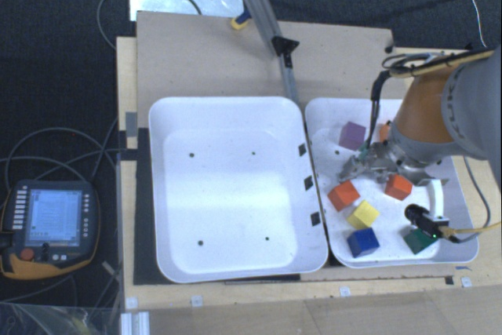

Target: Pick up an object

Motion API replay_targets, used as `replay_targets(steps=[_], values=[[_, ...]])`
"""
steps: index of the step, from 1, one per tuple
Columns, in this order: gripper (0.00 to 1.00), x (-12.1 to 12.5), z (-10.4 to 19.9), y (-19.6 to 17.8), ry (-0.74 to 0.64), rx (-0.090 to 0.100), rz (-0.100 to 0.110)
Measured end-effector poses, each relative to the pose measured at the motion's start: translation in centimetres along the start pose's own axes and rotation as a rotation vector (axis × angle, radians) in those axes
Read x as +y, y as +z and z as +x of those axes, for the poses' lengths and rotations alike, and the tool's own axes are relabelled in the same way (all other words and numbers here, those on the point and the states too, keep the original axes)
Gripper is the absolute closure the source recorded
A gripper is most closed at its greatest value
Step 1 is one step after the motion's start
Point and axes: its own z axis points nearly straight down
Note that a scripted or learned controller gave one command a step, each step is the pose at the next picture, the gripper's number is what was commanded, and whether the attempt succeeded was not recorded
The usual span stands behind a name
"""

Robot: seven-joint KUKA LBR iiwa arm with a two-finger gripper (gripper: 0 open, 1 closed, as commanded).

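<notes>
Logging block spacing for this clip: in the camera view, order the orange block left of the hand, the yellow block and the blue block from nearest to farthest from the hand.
1. Orange block, just below-left of the hand.
2. Yellow block, further down the right bin.
3. Blue block, by the bin's near wall.

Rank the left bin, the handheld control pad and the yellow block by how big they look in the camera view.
1. left bin, by far the largest.
2. handheld control pad, lying on the floor beside the bench, so its lower position may make it look a bit smaller than it is.
3. yellow block, the smallest.
</notes>
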Motion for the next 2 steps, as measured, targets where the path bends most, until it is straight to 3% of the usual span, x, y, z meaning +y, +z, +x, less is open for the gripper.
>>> replay_targets(steps=[1,2], values=[[1.00,0.1,0.0,-1.2,-0.002,0.000,-0.003],[1.00,0.3,0.4,-7.5,-0.003,-0.001,-0.007]])
